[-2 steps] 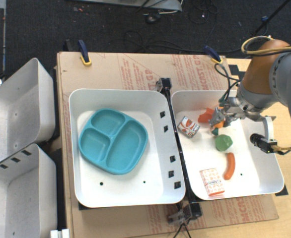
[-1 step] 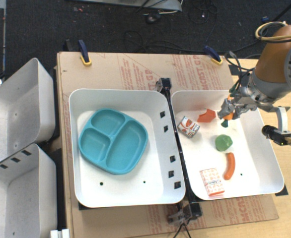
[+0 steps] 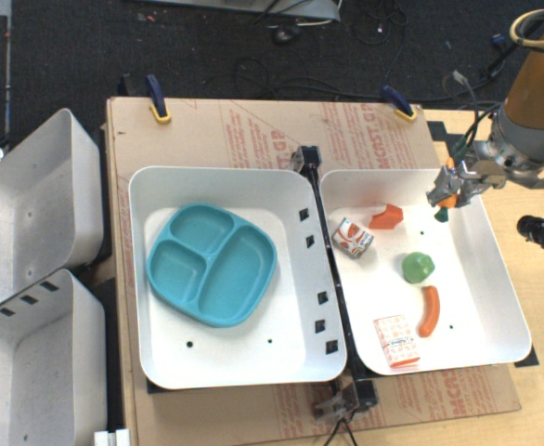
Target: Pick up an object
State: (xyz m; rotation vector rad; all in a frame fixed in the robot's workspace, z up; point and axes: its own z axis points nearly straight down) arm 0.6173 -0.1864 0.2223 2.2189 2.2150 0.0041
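The right bin (image 3: 495,277) holds several small items: an orange wedge-shaped piece (image 3: 386,216), a red and white can (image 3: 353,237) lying on its side, a green ball (image 3: 418,267), an orange sausage-shaped piece (image 3: 428,311) and a red and white carton (image 3: 397,340). My gripper (image 3: 446,196) hangs over the bin's far right corner, to the right of the orange wedge and apart from it. A small orange spot shows at the gripper's tip; what it is stays unclear.
A teal divided plate (image 3: 213,263) lies in the left bin (image 3: 151,342). A black divider strip (image 3: 326,277) runs between the two bins. Two more white bins (image 3: 31,212) stand off the bench at the left. Blue and yellow clamps (image 3: 158,100) hold the board's far edge.
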